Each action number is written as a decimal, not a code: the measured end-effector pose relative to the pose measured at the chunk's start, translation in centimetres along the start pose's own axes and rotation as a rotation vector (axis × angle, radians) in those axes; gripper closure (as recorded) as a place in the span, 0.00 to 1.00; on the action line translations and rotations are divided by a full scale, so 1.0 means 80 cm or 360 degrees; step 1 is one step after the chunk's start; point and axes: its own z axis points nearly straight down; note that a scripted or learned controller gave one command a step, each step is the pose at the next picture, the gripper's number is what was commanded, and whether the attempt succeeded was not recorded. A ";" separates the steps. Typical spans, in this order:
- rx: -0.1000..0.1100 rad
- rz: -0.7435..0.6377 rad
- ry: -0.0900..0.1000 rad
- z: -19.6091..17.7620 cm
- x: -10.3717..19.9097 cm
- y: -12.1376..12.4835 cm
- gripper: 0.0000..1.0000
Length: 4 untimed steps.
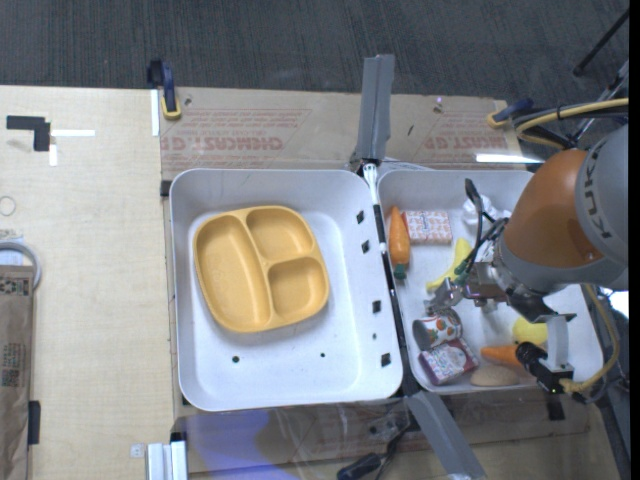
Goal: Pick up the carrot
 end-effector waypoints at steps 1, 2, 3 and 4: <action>-0.0001 -0.0261 0.0000 0.000 -0.019 0.071 0.00; -0.0016 -0.0311 -0.0004 -0.003 0.003 -0.009 0.00; -0.0011 -0.0305 -0.0002 -0.013 0.002 -0.009 1.00; 0.0000 -0.0403 -0.0001 0.000 -0.003 0.077 1.00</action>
